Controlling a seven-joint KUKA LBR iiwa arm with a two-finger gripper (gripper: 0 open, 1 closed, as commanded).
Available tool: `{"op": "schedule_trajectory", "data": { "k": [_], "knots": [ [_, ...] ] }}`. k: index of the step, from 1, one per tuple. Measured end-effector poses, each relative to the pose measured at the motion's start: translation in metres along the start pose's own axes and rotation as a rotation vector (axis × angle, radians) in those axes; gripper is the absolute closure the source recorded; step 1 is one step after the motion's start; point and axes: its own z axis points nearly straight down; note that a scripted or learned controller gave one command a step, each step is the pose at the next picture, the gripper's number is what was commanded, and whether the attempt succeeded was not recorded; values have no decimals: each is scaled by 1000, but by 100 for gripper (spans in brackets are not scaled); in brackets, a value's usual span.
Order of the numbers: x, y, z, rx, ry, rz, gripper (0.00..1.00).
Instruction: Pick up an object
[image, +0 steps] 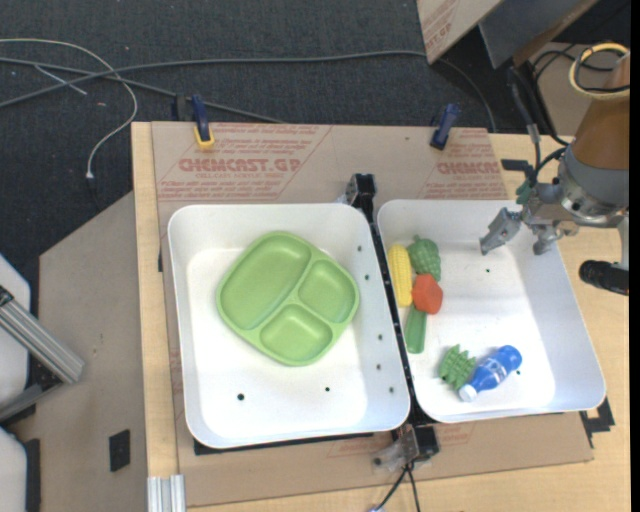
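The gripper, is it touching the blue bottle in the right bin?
Apart. The camera view shows the gripper at the bin's upper edge, with bare white floor between it and the blue bottle.

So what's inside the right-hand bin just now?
In the right bin: a yellow corn cob, green vegetable, red piece, green stick, spiky green toy and blue bottle. The pincer covers part of the back corner.

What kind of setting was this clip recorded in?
Most likely a robotics lab test bench: two white bins clamped onto a cardboard sheet, loose cables on dark carpet, and toy food such as a corn cob laid out under the arm's tool.
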Motion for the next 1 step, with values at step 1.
{"op": "schedule_trajectory", "data": {
  "k": [1],
  "knots": [
    [1,3,-9,-15,-3,-3,0]
  ]
}}
